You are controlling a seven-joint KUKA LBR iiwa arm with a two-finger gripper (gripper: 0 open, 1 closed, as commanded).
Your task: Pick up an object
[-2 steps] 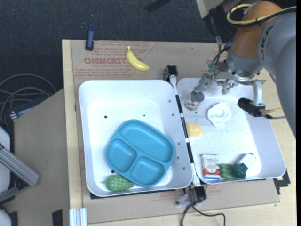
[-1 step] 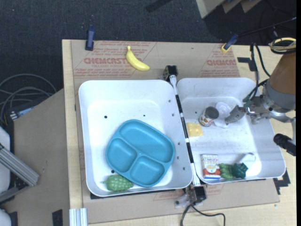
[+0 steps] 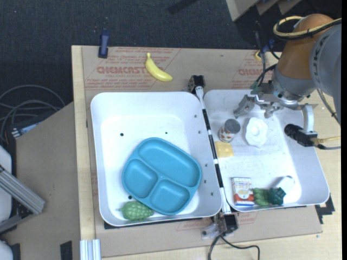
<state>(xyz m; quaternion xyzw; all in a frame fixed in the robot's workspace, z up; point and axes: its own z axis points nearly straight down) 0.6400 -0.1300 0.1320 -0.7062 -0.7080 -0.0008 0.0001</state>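
My gripper hangs over the back of the right bin, its two fingers spread apart with nothing between them, so it is open. Just in front of it lies a white crumpled object. To the left of that stands a small grey-topped can, with a yellow square piece beside it. Along the bin's front edge sit a small red and white carton, a green object and a white and teal bottle.
The left bin holds a blue divided plate and a bumpy green fruit at its front. A yellow banana lies on the bench behind the bins. A black divider runs between the bins.
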